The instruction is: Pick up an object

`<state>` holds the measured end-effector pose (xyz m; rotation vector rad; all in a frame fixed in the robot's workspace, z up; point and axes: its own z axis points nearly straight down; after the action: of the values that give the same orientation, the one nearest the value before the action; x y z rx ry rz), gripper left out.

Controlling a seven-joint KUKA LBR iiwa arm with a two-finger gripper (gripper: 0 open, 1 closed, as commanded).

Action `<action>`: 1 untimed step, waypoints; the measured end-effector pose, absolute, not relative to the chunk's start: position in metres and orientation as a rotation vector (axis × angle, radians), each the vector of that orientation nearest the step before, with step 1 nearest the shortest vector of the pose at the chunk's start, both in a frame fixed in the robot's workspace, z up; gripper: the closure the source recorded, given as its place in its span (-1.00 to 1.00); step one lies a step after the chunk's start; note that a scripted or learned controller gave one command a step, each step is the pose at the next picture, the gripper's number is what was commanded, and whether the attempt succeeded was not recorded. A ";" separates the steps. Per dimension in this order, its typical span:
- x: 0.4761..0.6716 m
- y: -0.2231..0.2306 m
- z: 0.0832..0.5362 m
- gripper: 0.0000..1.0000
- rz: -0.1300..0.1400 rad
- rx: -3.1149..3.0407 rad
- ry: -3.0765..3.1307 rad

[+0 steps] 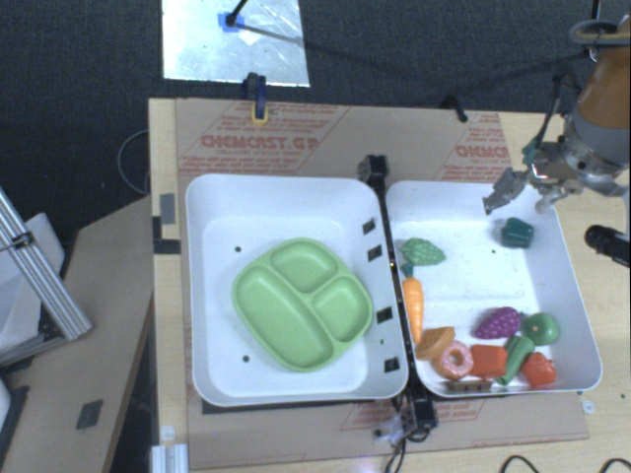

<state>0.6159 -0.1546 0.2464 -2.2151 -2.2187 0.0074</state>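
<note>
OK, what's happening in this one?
The arm reaches in from the right, its end effector open above the far end of the right bin, close to a small dark green object. Nothing is between its fingers. Toy foods, including a carrot and purple grapes, lie in that bin; the left bin holds a green divided plate.

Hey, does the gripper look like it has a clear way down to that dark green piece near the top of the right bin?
Probably yes. The gripper is open just above the dark green piece, which sits alone on bare bin floor, apart from the other toys.
</note>
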 end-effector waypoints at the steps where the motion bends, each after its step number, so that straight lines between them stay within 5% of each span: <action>1: 0.618 -0.154 0.252 -1.00 -0.002 -2.219 -2.226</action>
<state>0.6180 -0.1544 0.2522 -2.2188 -2.2264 -0.0017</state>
